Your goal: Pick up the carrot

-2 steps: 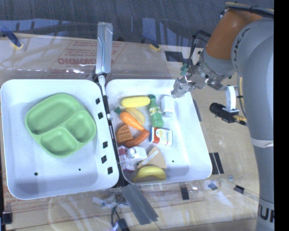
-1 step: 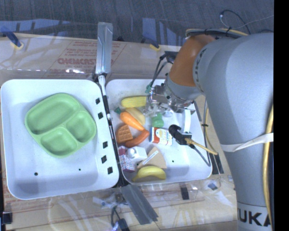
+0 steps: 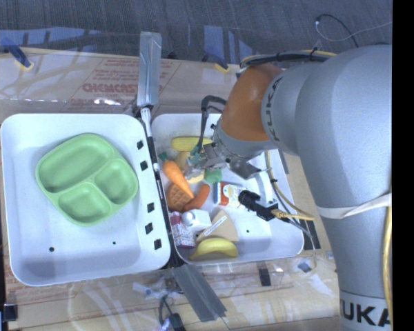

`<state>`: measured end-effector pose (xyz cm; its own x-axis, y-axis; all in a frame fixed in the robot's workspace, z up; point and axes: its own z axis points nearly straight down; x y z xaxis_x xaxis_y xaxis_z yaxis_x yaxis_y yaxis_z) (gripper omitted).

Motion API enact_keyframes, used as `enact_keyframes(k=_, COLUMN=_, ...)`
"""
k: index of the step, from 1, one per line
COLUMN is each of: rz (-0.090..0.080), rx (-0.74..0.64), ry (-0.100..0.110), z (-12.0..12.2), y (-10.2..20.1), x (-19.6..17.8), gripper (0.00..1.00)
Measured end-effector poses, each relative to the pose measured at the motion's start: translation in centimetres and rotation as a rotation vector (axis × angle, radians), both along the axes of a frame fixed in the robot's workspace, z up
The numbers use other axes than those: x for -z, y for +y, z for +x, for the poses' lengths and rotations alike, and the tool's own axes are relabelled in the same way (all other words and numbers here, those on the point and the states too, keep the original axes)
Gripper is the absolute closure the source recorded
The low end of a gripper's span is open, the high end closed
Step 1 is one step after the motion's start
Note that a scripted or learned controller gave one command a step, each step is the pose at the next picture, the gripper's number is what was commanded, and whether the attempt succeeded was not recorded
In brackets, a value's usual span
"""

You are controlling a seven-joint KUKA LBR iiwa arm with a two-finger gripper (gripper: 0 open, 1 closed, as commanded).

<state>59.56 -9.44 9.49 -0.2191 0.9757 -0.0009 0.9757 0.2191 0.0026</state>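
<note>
Reading "KUKA" in white on the arm [image 3: 345,185] base. Carrot [image 3: 176,177] lies in the right bin [image 3: 290,236], beside a waffle [image 3: 179,196], banana [image 3: 215,248] and cartons. Jaws [image 3: 205,158] sit just right of it; spread or pressed together, cannot tell.

Not much readable here tbh: the arm [image 3: 345,185] has big white letters "UKA" at the bottom right, cut off at the frame edge, so that's the KUKA logo. The clear sheet [image 3: 90,81] behind the bins has reddish print, something like "CHEMCAS", but it's too faint to be sure. The small packages in the right bin [image 3: 283,236] carry print too small to read.
</note>
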Motion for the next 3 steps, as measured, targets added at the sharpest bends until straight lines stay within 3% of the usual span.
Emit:
enact_keyframes(k=1, rz=0.001, rx=-0.047, ry=0.006, z=-4.1, y=-0.6, x=0.4, gripper=0.0)
enact_keyframes(k=2, rz=0.0, rx=-0.051, ry=0.006, z=-4.1, y=-0.6, x=-0.6, gripper=1.0)
enact_keyframes(k=3, rz=-0.001, rx=-0.099, ry=0.001, z=1.1, y=0.6, x=-15.1, gripper=1.0)
